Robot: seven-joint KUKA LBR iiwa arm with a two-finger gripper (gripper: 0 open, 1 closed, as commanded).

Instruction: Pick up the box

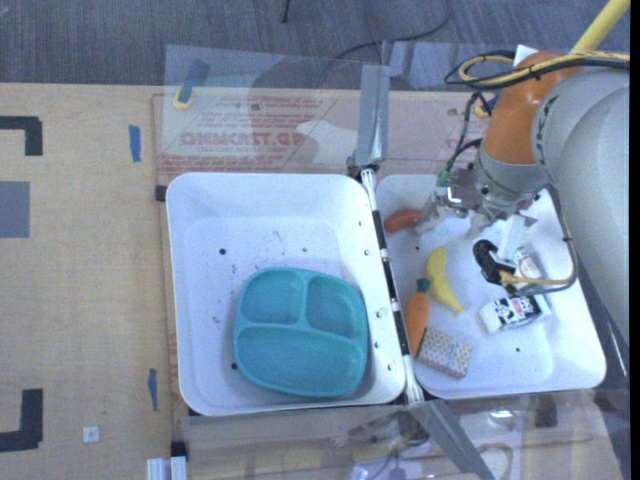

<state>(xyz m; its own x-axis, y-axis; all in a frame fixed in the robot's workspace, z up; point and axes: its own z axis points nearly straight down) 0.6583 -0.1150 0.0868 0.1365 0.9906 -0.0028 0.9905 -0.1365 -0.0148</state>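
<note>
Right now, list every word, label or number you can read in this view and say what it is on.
Red lettering on the clear sheet behind the left bin: blurred, perhaps "...CAST GP", not certain.
Black print on the small white box in the right bin: too small to read.
On the speckled box: no legible text.

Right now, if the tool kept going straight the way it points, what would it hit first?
Probably the bare floor of the right-hand shallow white bin, beside the small orange-red oblong piece; the tool points down there, but depth is unclear from above.
</note>
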